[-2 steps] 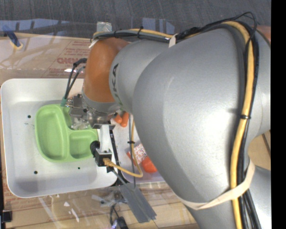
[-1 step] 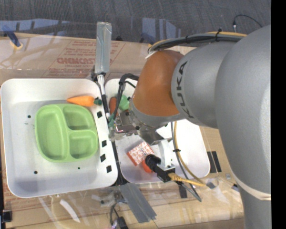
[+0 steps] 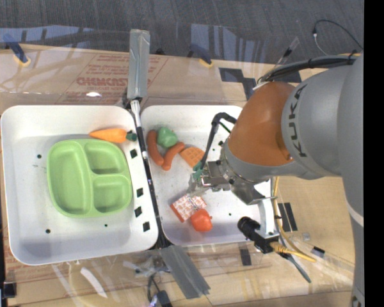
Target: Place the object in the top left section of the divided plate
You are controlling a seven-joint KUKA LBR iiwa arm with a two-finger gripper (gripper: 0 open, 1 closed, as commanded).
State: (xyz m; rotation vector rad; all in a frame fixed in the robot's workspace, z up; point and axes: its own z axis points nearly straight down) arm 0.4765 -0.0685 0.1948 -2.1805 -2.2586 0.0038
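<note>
Looking down on a tabletop (image 3: 38, 280) carrying a left bin (image 3: 13, 171) and a right bin (image 3: 179, 117) side by side. Finding the green plate (image 3: 67, 178) lying flat in the left bin, with a carrot (image 3: 110, 134) resting just beside its upper rim, at the corner nearest the right bin. Seeing the arm (image 3: 307, 133) reaching in from the right and hanging the tool (image 3: 201, 179) over the middle of the right bin. Not managing to tell the tool's opening, nor any hold on anything. Spotting a red-and-white packet (image 3: 187, 205) lying just below the tool and touching a red fruit (image 3: 201, 221). Noting, up and left of the tool, an orange wafer (image 3: 192, 155), two orange sausages (image 3: 160, 152) lying close together, and a green lump (image 3: 167, 136) sitting against them.
</note>
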